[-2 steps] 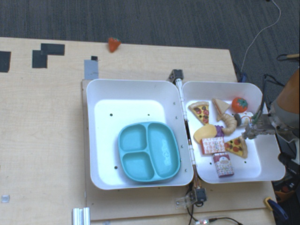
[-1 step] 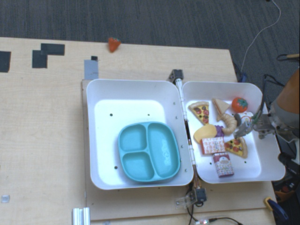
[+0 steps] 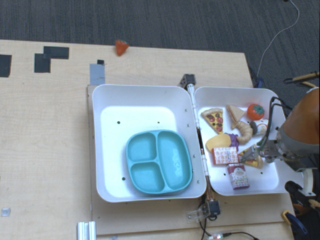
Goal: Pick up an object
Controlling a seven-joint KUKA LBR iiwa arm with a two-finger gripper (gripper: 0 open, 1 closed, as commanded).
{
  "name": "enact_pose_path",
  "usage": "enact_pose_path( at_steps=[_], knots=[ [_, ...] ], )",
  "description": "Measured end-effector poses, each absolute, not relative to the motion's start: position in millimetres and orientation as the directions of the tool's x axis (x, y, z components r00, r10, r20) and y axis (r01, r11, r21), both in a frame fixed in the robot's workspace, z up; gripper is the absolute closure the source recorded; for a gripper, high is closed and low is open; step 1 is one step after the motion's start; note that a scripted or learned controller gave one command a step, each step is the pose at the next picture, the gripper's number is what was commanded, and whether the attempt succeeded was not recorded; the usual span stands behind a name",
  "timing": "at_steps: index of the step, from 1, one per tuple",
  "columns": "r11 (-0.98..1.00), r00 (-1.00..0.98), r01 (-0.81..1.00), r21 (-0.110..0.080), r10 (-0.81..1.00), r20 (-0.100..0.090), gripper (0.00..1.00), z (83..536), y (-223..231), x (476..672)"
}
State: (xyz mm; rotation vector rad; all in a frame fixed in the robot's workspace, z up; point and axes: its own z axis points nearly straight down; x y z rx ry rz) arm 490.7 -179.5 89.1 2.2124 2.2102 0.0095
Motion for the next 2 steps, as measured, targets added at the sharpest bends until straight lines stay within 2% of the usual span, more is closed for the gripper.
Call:
enact_pose_path(
  at_steps=[1,2],
  knots=[
    [0.001,0.000,1.000,0.023,1.000,-0.009,1.00,102.1,-180.1,493.7],
    [0.001,-0.001,1.000,0.020,1.000,-0.008,0.00,100.6,-179.7,492.8]
  ],
)
